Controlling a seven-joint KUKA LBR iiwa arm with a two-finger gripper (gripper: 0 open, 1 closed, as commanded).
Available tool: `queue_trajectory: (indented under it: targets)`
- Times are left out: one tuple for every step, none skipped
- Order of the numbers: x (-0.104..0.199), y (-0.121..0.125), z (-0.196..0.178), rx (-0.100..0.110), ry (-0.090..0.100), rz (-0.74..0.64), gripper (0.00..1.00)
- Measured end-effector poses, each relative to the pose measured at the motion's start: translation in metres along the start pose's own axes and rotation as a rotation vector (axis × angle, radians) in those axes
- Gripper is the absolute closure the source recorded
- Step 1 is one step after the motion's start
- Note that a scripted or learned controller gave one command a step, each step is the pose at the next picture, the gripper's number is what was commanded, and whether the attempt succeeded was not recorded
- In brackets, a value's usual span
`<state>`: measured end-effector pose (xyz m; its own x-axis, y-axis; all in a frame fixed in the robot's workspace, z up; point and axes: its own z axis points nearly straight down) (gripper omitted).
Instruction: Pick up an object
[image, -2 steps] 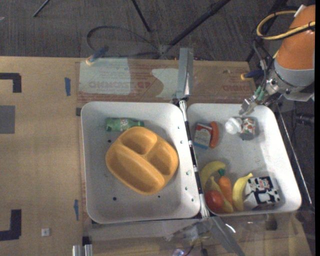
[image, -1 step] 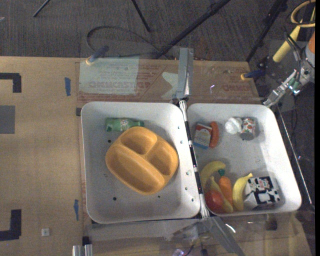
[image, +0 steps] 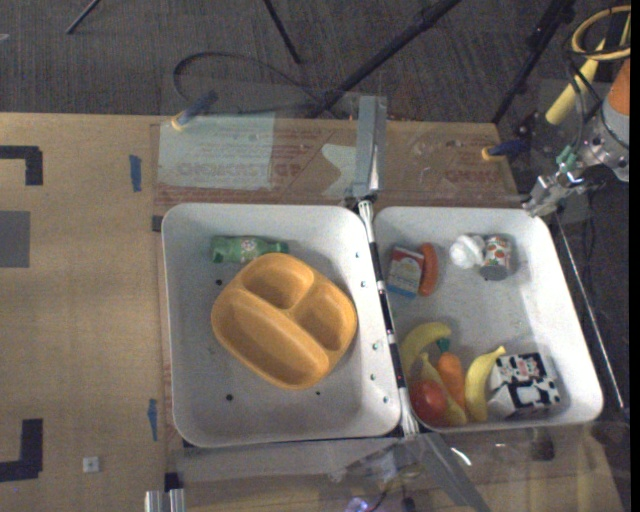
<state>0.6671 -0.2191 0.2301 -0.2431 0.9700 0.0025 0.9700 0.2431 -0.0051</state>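
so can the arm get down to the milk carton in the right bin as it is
Probably yes. The pincer sits above the right bin's far corner, and the milk carton lies uncovered in the near corner, with only a banana against its left side.

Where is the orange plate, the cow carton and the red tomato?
Orange plastic divided plate (image: 284, 318), camera view, on the ridge between its compartments.
Black-and-white cow-patterned carton (image: 527, 383), camera view, on its top face.
Round red tomato (image: 428, 401), camera view, on its shiny top.

Divided plate (image: 284, 319) in left bin (image: 190, 400), bottle (image: 247, 247) behind it, bananas (image: 452, 372) in right bin (image: 575, 340)
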Motion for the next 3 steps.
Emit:
queue_trajectory:
  targets:
    - [0.000,-0.008,0.090,0.001,0.002,-0.151,1.00]
    - [0.020,0.006,-0.033,-0.006,-0.005,-0.237,1.00]
    - [-0.004,-0.001,-0.004,0.000,0.000,-0.279,1.00]
